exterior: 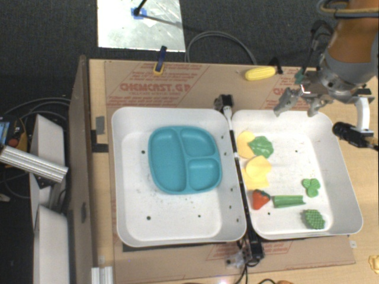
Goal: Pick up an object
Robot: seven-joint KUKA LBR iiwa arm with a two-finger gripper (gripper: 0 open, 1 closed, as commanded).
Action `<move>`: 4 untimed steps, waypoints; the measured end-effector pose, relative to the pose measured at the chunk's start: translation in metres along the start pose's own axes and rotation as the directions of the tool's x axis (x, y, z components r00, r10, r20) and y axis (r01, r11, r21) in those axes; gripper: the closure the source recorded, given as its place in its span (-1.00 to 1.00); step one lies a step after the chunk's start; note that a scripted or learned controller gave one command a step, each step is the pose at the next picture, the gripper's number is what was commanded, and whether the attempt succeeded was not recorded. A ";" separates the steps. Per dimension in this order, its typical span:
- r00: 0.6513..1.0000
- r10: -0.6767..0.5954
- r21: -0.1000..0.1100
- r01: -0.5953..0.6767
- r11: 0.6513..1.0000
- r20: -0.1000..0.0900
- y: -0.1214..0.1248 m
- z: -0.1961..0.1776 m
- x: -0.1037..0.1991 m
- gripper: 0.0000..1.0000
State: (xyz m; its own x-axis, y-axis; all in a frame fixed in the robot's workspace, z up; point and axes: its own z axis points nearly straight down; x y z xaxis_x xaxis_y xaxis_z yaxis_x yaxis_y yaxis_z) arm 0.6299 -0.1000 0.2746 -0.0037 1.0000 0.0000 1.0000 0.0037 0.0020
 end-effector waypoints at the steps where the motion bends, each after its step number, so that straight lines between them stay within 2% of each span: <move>1: 1.000 0.003 0.016 -0.003 1.000 -0.002 -0.037 0.155 0.006 -1.00; 2: 1.000 -0.004 -0.006 0.004 1.000 0.001 0.042 0.191 0.010 -1.00; 3: 1.000 0.004 0.003 -0.004 1.000 0.000 0.008 0.190 0.011 -1.00; 4: 1.000 0.003 -0.007 -0.003 1.000 0.000 0.011 0.177 0.011 1.00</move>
